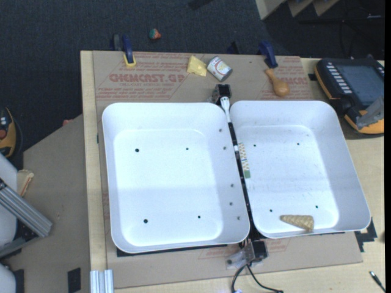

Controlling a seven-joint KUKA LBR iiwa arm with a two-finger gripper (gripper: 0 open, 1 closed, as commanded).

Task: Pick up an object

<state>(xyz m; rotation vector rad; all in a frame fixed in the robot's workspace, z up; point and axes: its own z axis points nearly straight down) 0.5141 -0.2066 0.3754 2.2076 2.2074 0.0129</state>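
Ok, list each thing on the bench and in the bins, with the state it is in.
Left bin: flat on the bench, touching the right bin.
Right bin: flat, holds one object.
Cone-shaped object: lying on its side near the right bin's front wall.
Yellow wedge: resting on the cardboard behind the bins.
Small can: tipped on its side beside the wedge.
Wooden pear-shaped piece: lying on the cardboard.

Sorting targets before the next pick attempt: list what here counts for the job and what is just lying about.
For the job:
- cone, lying in the right bin near its front edge
- left bin

Lying about, on the board behind the bins:
- yellow wedge
- small can
- wooden pear-shaped piece
- handheld controller, off to the right
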